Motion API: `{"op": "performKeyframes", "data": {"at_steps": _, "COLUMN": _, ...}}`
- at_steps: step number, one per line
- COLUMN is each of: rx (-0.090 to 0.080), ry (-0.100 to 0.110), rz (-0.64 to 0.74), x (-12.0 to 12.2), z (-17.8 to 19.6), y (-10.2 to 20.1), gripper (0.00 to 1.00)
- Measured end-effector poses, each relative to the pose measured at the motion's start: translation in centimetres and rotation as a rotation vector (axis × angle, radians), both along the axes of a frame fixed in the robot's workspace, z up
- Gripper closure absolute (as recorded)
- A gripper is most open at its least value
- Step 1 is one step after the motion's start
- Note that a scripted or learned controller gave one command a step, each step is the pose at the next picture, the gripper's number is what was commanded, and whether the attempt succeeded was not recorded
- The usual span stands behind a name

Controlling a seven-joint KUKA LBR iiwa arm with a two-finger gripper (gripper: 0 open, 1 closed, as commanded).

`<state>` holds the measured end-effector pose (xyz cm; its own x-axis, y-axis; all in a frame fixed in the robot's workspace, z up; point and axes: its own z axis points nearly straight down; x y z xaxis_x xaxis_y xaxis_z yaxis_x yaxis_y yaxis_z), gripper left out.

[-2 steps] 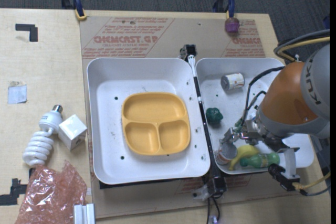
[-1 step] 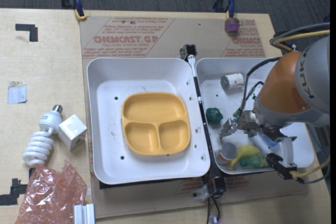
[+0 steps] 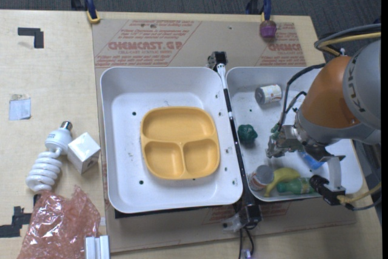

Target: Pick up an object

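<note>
Jaws (image 3: pixel 280 145) hang low over the right bin (image 3: pixel 242 79), between green lump (image 3: pixel 247 133) and banana (image 3: pixel 285 178); grip state unclear, probably lining up.

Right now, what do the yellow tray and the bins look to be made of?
Yellow tray: likely molded plastic, matte, with rounded compartment walls and uniform color. Left bin and right bin: probably thin formed plastic, smooth and slightly glossy, with soft rolled rims. Metal can't be ruled out.
</note>
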<state>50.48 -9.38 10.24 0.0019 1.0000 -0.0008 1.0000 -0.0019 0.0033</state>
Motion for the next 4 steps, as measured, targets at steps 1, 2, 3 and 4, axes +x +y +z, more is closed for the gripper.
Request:
{"op": "performKeyframes", "data": {"at_steps": 1, "rx": 0.000, "ry": 0.003, "rz": 0.004, "x": 6.1, "z": -0.9, "y": -1.2, "gripper": 1.00}}
{"op": "performKeyframes", "data": {"at_steps": 2, "rx": -0.005, "ry": 0.001, "rz": 0.001, "x": 6.1, "z": -0.9, "y": -1.4, "gripper": 0.00}}
{"op": "performKeyframes", "data": {"at_steps": 3, "rx": 0.000, "ry": 0.003, "rz": 0.000, "x": 0.8, "z": -1.0, "y": -0.3, "gripper": 0.00}}
{"op": "performKeyframes", "data": {"at_steps": 4, "rx": 0.001, "ry": 0.003, "rz": 0.000, "x": -2.7, "z": -1.0, "y": -0.2, "gripper": 0.00}}
